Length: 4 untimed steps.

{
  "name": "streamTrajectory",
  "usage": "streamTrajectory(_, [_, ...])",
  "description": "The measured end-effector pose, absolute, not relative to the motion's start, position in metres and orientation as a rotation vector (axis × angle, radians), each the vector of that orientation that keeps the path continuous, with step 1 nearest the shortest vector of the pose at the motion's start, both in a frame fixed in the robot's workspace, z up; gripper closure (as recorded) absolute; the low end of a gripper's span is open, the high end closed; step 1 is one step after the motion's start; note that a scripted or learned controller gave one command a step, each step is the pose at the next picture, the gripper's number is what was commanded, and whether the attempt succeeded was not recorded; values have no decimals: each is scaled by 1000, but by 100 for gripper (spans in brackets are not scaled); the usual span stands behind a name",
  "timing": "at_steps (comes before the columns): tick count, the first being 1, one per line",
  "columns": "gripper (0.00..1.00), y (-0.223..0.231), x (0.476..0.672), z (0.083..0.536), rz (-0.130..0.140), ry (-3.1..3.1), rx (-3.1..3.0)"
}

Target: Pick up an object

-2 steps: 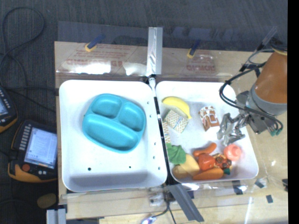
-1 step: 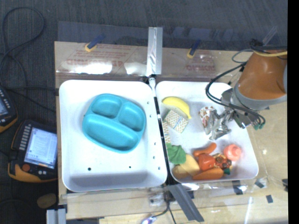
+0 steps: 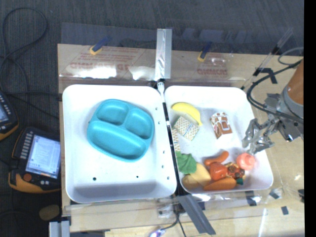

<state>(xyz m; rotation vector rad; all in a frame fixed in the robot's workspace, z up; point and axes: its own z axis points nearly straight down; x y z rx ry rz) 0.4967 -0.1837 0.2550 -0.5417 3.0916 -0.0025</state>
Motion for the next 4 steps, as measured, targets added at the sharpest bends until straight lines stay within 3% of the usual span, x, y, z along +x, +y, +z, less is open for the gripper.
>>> streamTrajectory(1, [100, -224, 492, 207, -2, 3054, -732])
streamTrajectory(2, [100, -221, 505, 115, 2, 3031, -813])
streamTrajectory(3, [100, -208, 524, 109, 2, 2843, -1331])
streamTrajectory(4, [100, -189, 563, 195, 0, 2921, -1146])
